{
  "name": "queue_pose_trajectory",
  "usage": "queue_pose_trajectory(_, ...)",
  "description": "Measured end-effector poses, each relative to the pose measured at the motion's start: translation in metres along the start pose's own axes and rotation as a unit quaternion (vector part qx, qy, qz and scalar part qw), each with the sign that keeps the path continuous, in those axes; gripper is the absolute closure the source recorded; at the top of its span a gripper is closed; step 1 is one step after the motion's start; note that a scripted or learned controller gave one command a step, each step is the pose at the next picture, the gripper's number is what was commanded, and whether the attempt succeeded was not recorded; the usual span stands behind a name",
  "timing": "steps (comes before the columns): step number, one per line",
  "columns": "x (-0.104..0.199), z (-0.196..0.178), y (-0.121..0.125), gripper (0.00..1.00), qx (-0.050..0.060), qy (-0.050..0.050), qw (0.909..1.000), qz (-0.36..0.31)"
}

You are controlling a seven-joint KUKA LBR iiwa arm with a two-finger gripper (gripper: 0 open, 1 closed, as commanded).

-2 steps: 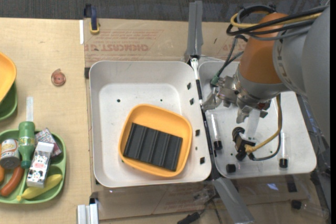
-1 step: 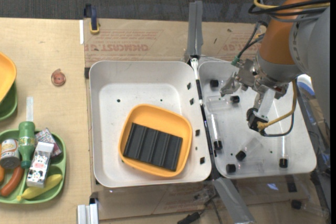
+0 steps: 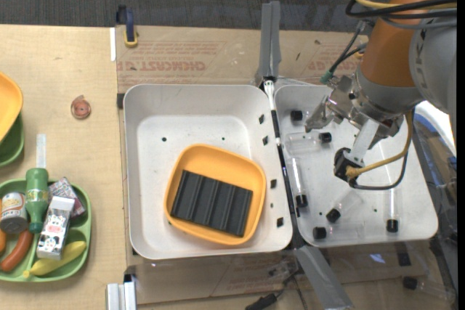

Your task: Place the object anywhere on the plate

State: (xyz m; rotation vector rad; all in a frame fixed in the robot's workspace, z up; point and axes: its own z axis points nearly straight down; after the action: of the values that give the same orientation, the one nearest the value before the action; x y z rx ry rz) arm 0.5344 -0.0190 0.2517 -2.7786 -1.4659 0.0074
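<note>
White bin [image 3: 142, 109]: black ridged slab [image 3: 213, 202] is seen lying on yellow plate [image 3: 190, 162]. Placement is judged done and only retreat is needed. Claw [image 3: 328, 114], right of plate: opening cannot be told.

Two shallow white bins are sitting side by side on cardboard [image 3: 189, 63], the left bin [image 3: 149, 123] at the centre and the right bin [image 3: 374, 210] at 3 o'clock, with small black pieces [image 3: 333, 214] lying scattered in the latter. At 8 o'clock a green tray [image 3: 81, 249] is holding a green bottle [image 3: 36, 196], a can [image 3: 12, 207], a small carton [image 3: 52, 229], a sausage [image 3: 16, 252] and a banana [image 3: 54, 262]. At 9 o'clock a yellow bowl [image 3: 7, 109] is poking in from the edge, a small pink disc [image 3: 81, 108] is lying near it, and a blue clamp [image 3: 125, 24] is gripping the bench at 11 o'clock.
</note>
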Motion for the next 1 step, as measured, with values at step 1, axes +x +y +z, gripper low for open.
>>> queue_pose_trajectory(1, -0.0002, -0.0189, -0.0391, 0.00, 0.001, 0.000, 0.9985, 0.055)
